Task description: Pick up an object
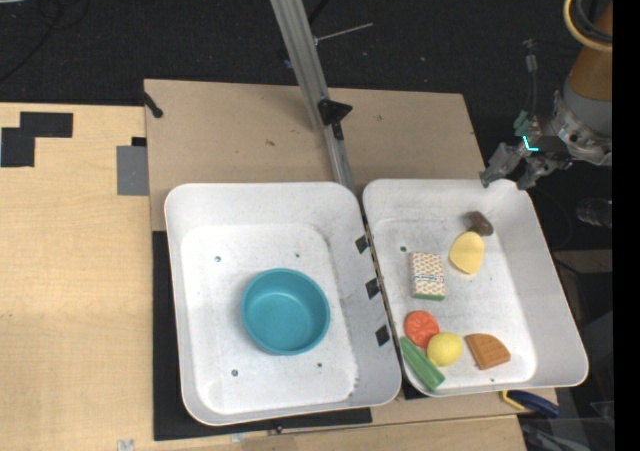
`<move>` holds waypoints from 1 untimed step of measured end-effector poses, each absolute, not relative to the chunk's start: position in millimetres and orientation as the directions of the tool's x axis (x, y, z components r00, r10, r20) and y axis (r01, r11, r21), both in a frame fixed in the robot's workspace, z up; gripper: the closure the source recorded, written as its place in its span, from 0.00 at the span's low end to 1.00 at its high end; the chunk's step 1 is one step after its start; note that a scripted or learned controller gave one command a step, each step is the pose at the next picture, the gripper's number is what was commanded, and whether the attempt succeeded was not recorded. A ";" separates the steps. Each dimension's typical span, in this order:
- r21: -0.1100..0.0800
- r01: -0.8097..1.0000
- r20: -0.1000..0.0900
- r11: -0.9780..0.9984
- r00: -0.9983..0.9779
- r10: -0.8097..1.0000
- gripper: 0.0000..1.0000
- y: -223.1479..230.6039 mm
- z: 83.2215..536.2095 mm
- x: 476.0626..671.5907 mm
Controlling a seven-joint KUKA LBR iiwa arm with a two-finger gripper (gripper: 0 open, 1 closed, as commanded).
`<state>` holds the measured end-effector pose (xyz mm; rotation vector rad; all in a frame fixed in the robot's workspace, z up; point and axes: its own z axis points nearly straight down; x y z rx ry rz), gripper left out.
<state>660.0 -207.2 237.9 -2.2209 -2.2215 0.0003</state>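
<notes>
The right bin (pixel 540 269) holds several small items: a pale yellow lemon-like piece (pixel 466 253), a small dark brown piece (pixel 480 224), a patterned box (pixel 427 275), a red tomato (pixel 421 326), a yellow ball (pixel 445 349), a green vegetable (pixel 422 364) and an orange-brown wedge (pixel 487 350). The left bin (pixel 200 229) holds a teal bowl (pixel 286 311). My gripper (pixel 510 170) hangs over the far right corner of the right bin, above and behind the dark brown piece, with nothing seen between its fingers.
A metal rail (pixel 305 59) slants down from the top centre to the gap between the bins. Black clips (pixel 370 284) line the divide between the bins. Brown board lies behind the bins and light wood to the left.
</notes>
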 end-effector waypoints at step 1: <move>0.000 1.000 0.000 0.000 0.000 1.000 0.00 -207.3 237.9 659.9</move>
